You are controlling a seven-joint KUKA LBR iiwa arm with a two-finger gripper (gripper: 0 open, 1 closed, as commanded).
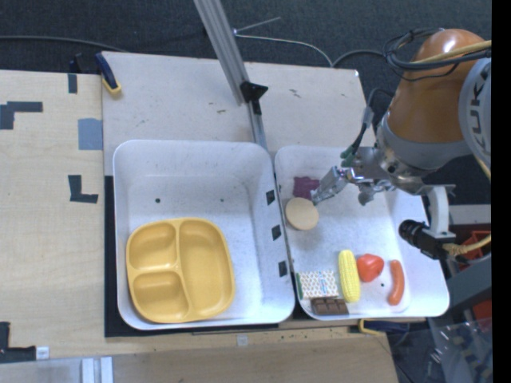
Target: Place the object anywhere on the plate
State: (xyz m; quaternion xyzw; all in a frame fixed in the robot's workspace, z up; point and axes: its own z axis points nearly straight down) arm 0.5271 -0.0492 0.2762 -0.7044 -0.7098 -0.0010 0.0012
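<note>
I see a glossy yellow plastic plate (180, 270), matt speckled white plastic bins (196, 174), a pale wood-grain desk (40, 238), a ribbed metal rail (219, 34).

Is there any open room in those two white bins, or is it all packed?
The left bin is bare behind the yellow plate. The right bin is bare mid-floor between the tan disc and corn; its front edge is crowded with toy food.

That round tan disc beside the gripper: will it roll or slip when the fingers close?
The round tan disc lies flat in the right white bin, so rolling seems unlikely. Its smooth, low profile may let it slide sideways. The gripper sits just above it.
</note>
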